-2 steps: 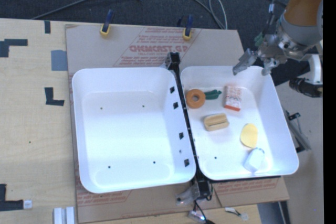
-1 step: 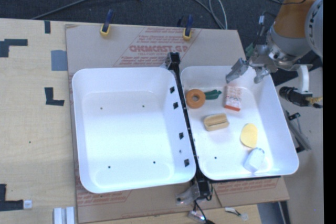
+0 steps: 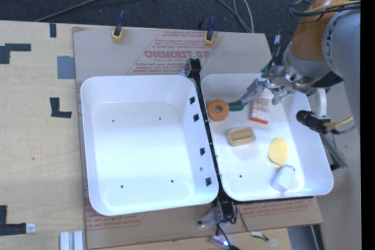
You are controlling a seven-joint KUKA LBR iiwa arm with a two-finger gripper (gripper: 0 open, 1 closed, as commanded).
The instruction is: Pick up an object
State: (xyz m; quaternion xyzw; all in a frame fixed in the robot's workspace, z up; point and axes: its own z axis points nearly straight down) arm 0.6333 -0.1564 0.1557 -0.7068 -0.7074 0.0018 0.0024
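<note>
Arm is reaching in over the far right part of the right bin (image 3: 304, 184), orange band above the wrist showing at top right. Gripper (image 3: 262, 89) is sitting low over the bin's far side, fingers spread apart, nothing between them.

Relative to the gripper:
- white carton with red base (image 3: 261, 109) is standing just below the fingertips, possibly touching, can't tell for sure.
- green piece (image 3: 236, 105) is lying just to its left, running toward the orange ring (image 3: 218, 109), which is sitting further left by the divider.
- tan block (image 3: 241, 136) is lying nearer the camera, slightly left.
- yellow oval (image 3: 278, 151) is nearer still, slightly right.
- pale whitish object (image 3: 284, 177) is sitting well apart, at the near edge.

Left bin (image 3: 94, 126) is sitting well off to the gripper's left.
</note>
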